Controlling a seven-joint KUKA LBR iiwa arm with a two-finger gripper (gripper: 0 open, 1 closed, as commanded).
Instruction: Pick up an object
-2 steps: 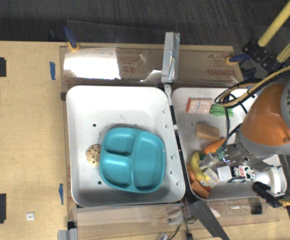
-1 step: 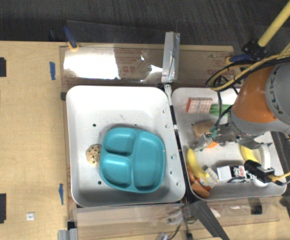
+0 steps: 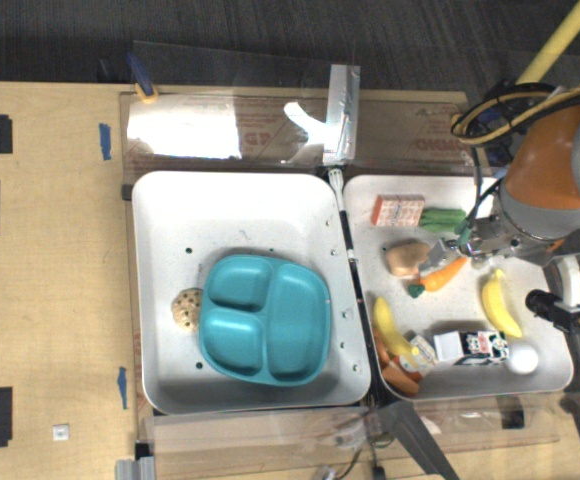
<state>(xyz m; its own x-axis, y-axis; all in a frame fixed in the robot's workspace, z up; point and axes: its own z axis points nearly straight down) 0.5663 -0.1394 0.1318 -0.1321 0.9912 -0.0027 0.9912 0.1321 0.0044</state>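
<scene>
I have the claw [image 3: 448, 256] low in the right bin [image 3: 560, 368], over the carrot [image 3: 440, 276] beside the potato [image 3: 404, 259] — I cannot tell its opening. Bananas [image 3: 501, 306] lie at four o'clock; the teal plate [image 3: 266, 318] sits at nine o'clock.

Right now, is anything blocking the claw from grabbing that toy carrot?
Nothing visible does. The gripper sits right at the carrot in the right bin; the potato lies just beside it, not between.

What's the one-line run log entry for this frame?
arm: over right bin | gripper: low by carrot and potato | grasp: unconfirmed | left bin: teal tray, cookie
</scene>
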